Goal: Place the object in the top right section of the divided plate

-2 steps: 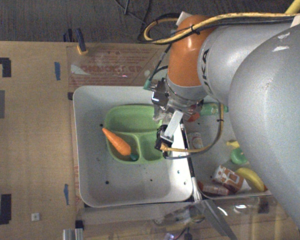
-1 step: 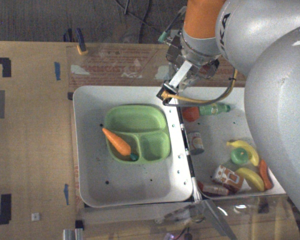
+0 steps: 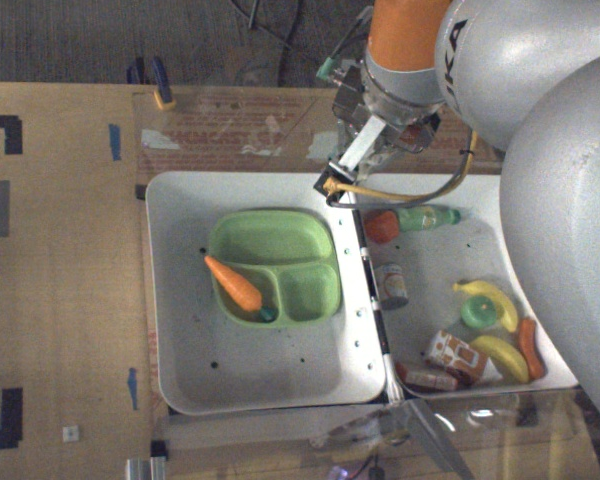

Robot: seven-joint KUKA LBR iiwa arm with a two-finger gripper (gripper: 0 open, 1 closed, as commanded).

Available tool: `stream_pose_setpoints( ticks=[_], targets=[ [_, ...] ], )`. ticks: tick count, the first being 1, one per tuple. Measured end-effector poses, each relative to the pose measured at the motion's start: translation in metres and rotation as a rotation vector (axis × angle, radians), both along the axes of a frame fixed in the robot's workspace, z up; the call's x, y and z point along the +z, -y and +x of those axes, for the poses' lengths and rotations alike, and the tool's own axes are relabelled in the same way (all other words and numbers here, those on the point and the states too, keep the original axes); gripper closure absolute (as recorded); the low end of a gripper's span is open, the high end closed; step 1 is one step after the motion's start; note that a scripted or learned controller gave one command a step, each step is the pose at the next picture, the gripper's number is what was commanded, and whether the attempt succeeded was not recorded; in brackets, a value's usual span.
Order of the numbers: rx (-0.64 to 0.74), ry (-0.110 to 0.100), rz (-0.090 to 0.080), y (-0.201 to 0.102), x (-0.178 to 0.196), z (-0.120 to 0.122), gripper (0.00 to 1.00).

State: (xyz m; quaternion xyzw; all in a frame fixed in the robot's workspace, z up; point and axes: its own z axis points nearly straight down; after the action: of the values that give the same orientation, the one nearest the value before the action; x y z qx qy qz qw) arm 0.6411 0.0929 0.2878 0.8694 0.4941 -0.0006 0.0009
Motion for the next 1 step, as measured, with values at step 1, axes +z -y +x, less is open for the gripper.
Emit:
stream_pose_setpoints(
  ticks=[1],
  targets=[
    [-0.223,-0.005,0.001,0.0489,-0.1032,0.0202,1.0]
  ],
)
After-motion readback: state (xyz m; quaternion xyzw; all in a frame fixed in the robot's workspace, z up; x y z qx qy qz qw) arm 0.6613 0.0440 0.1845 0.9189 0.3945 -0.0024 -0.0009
